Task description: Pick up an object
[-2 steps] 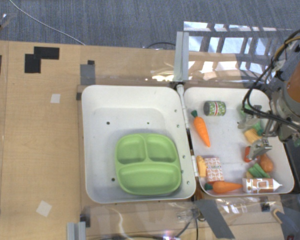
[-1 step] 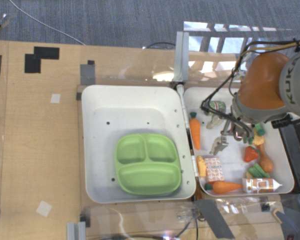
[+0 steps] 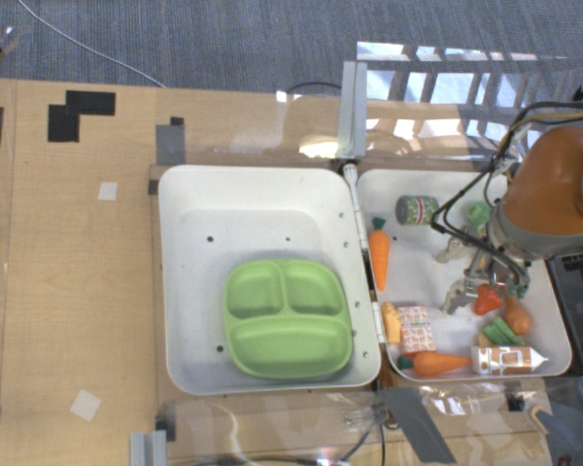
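The right bin (image 3: pixel 423 178) holds several toy foods. A carrot (image 3: pixel 379 253) lies by its left wall and a green can (image 3: pixel 417 210) sits near the back. At the front are a second carrot (image 3: pixel 439 363), a printed box (image 3: pixel 417 328), a yellow piece (image 3: pixel 391 323) and a white bottle (image 3: pixel 508 360). A red piece (image 3: pixel 488 301), an orange piece (image 3: pixel 518 316) and a green piece (image 3: pixel 503 333) cluster at the right. My gripper (image 3: pixel 455 276) hangs low over the bin's middle right, open, with bare bin floor between its fingers. The red piece lies just right of the nearer finger.
The left bin (image 3: pixel 189 202) holds a green divided plate (image 3: pixel 288 317). A low wall (image 3: pixel 358 241) separates the two bins. The arm's orange band (image 3: pixel 557 183) and black cables (image 3: pixel 466 202) overhang the right bin's back right corner, partly covering a pale green item (image 3: pixel 478 214).
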Motion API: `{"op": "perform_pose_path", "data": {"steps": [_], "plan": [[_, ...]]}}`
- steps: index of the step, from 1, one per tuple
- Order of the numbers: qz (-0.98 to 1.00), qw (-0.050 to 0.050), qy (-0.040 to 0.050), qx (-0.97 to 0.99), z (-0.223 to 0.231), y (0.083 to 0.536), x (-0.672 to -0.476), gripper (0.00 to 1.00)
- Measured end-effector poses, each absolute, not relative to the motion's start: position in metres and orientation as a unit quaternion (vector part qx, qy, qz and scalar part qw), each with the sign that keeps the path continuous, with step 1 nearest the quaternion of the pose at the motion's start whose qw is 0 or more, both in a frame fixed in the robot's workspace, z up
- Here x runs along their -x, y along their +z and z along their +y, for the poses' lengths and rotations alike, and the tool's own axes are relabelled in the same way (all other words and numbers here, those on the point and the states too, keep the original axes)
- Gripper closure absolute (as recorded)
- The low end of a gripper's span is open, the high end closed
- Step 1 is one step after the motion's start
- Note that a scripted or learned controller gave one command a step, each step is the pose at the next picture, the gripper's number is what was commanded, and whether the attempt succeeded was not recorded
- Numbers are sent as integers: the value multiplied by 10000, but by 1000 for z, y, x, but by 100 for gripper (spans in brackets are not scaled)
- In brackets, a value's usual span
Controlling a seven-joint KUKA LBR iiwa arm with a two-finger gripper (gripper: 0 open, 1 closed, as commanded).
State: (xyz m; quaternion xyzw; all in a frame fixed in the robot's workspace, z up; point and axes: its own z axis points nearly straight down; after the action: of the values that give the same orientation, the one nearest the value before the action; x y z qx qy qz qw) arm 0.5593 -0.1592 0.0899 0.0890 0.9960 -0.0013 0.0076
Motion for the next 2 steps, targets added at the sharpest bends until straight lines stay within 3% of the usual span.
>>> {"op": "perform_pose_path", "data": {"steps": [1,2], "plan": [[9736,-370,-73,-2251,-135,90,-648,0],[9470,32,-3,-3213,-92,89,-621,0]]}}
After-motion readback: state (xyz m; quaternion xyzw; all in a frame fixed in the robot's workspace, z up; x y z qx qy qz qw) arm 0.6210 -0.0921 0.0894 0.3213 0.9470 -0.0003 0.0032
